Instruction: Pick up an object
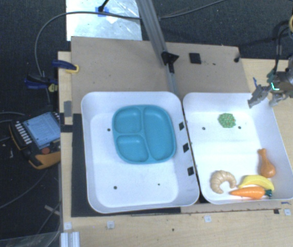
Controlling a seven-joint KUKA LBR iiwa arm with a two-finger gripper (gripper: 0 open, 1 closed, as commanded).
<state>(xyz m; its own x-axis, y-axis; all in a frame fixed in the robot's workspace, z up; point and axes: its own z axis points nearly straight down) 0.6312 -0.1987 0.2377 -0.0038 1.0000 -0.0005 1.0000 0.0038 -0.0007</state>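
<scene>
Evenly lit from overhead, soft faint shadows. Glare on foil sheet, far left of gripper. Slightly soft focus; gripper edges mildly blurred.

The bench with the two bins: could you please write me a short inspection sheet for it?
Surface: left bin holds a blue divided plate; right bin holds the toy food.
Job's things: green ball apart; drumstick, croissant, banana, carrot clustered at the near right corner.
Clutter: nothing seen.
Grippers: gripper above the right bin's far right corner, holding nothing.
Cables: on the floor, left and top.
Surroundings: handheld controller left of the bench.
</scene>
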